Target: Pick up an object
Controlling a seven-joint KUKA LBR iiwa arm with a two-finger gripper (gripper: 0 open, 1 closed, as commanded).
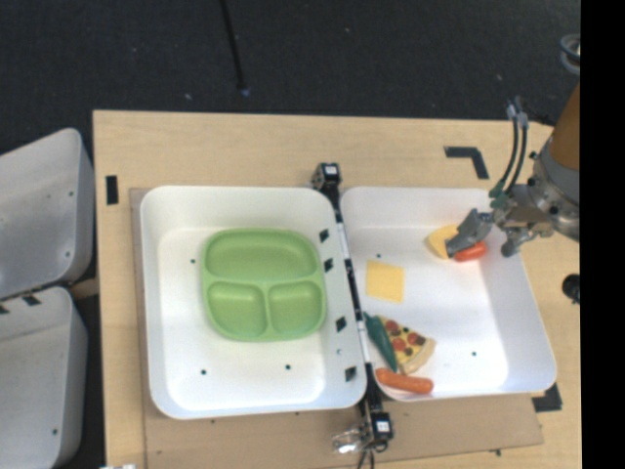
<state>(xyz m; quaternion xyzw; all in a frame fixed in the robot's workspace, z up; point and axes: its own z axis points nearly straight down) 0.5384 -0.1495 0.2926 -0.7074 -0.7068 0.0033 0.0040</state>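
where the right bin's (508, 360) upper right part lies, a yellow piece (441, 239) sits with a small red-orange piece (470, 252) touching its right side, and the hand (488, 233) is right over them, one grey finger (473, 229) lying across the top of the red-orange piece; whether anything is actually gripped cannot be told, since the second finger sits off to the right, near the bin's right wall, with a fair gap between the two, so the hand reads as spread rather than closed. below and left of that pair, apart from it, a flat yellow square like a cheese slice (385, 281) lies on the bin floor. further down, near the lower left of the same bin, a toy pizza slice (407, 347) rests with a dark green piece (379, 340) along its left edge, just beside the divider, and an orange carrot-like stick (405, 383) lies just below the pizza slice, close to the bin's front rim. the left bin (166, 379) holds a light green plate (263, 283) with three compartments, sitting roughly in its middle. both bins stand side by side on the pale wooden bench (215, 145), joined along a seam with small black clips. the arm (562, 179) comes in from the right edge of the frame, with thin cables curving above the hand.
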